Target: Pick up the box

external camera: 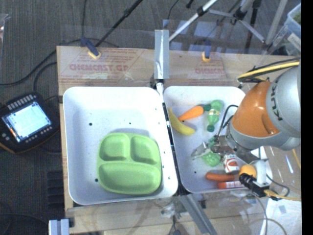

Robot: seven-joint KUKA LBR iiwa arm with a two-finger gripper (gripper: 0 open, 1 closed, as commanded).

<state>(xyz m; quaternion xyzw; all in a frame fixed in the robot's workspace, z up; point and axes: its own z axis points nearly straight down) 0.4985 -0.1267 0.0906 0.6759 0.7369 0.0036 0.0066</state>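
One box (231, 165), red and white, sits low in right bin (195, 180), beside hot dog (221, 176). Gripper (209, 150) hovers just left of box, over green item (211, 158); grip state impossible to tell. Banana (180, 125), carrot (191, 113), green bottle (213, 113) further back. Left bin (78, 111) holds green divided plate (130, 163).

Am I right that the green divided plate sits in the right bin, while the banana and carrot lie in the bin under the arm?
Not quite. The camera view shows the green divided plate in the left bin, not the right. The banana and carrot do lie in the right bin, under the arm.
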